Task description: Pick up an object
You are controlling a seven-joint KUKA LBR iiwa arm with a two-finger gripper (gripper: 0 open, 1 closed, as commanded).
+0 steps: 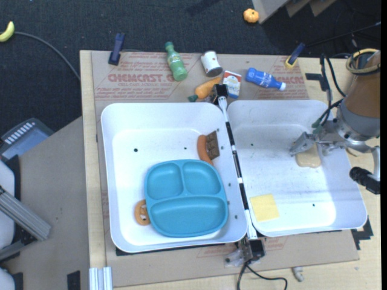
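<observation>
The gripper [311, 145] is hanging low over the right bin [284, 116], near its right wall, and its two fingers are standing spread apart, with nothing between them. A pale tan object [309, 159] is lying on the bin floor right under the fingertips; I cannot tell if they are touching it. A yellow square piece [264, 208] is lying well apart from it, near the front left corner of the same bin. In the left bin [121, 132], a blue divided plate [184, 198] is taking the front part. A small orange item [142, 212] is showing at its left edge, and a brown and orange item [208, 147] is lying behind it.
</observation>
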